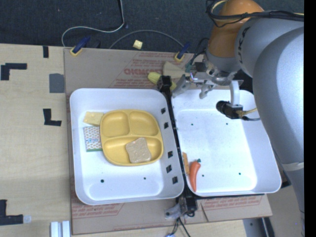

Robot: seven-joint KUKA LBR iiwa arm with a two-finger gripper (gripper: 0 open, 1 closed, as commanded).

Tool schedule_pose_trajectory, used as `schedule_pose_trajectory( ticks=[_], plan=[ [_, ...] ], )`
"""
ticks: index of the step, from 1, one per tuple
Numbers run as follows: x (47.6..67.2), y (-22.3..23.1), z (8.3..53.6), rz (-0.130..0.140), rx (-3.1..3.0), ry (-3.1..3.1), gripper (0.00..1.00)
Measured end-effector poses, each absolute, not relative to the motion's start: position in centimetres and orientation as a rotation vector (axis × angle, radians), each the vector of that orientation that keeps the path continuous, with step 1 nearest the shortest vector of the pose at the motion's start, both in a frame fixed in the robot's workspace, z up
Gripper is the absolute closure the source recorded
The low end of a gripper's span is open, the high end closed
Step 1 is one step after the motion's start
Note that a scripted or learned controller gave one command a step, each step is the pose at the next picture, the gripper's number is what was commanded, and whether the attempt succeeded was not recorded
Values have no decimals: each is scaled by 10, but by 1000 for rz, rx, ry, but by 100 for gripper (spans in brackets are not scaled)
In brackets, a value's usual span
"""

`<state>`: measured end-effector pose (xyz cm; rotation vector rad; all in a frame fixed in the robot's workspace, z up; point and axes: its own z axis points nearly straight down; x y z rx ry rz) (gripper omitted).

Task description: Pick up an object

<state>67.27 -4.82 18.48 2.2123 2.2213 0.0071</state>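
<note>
Camera view: gripper (205, 85) over right bin's (256, 181) back-left corner, can't tell its state. Toy carrot (194, 174) lies front-left, well apart.

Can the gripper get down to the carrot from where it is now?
Probably yes. The carrot lies alone against the right bin's left wall; that wall may crowd one finger. The gripper is above the bin's far edge.

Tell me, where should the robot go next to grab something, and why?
Probably toward the carrot, low against the left wall of the right bin. The gripper sits at that bin's far edge with nothing seen in it, and the carrot is the one object lying there.
</note>
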Motion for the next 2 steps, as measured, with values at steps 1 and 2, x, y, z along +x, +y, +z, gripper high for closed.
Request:
schedule_pose_trajectory(
  ticks=[1, 2],
  plan=[
    [485, 4, 184, -13, 2229, 2232, 0],
    [483, -50, 184, -5, 2227, 2217, 0]
  ],
)
